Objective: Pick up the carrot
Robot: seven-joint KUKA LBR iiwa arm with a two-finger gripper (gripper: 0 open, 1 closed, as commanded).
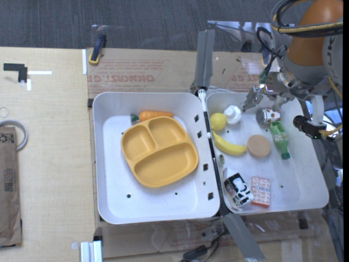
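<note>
Small orange carrot (155,114) lay wedged against yellow divided plastic plate's (159,151) 12 o'clock rim; gripper (256,94) hovered well apart, grip state undeterminable.

The scene is brightly and evenly lit from above, with soft, short shadows. The 2 white bins (109,201) are near overexposed, their floors losing detail. The yellow plate (159,157) casts a faint shadow to its lower right. A pale sheen lies on the orange band (319,23) at the top right. Focus is moderate; small labels are unreadable. The dark floor (136,10) looks grainy.
</note>
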